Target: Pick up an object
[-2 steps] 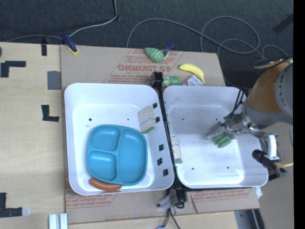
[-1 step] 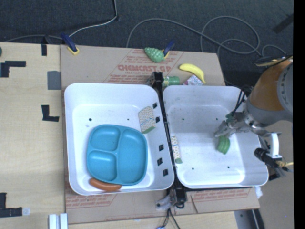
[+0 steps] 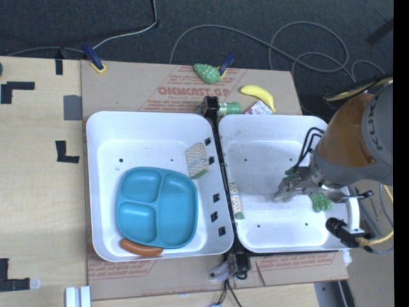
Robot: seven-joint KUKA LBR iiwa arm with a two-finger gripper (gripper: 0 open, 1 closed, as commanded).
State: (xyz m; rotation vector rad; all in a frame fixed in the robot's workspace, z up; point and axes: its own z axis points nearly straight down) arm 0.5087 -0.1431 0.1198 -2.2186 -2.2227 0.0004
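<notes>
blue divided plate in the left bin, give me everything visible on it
The blue three-compartment plastic plate lies flat, right way up, on the floor of the left white bin, toward its near side. It has rounded corners, one long compartment and two smaller ones, all bare. An orange sausage-shaped toy lies against its near edge. The gripper is over in the right bin.

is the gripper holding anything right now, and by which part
Cannot be told. The gripper is low in the right bin, with a green object beside it, but nothing is visibly between its jaws.
</notes>
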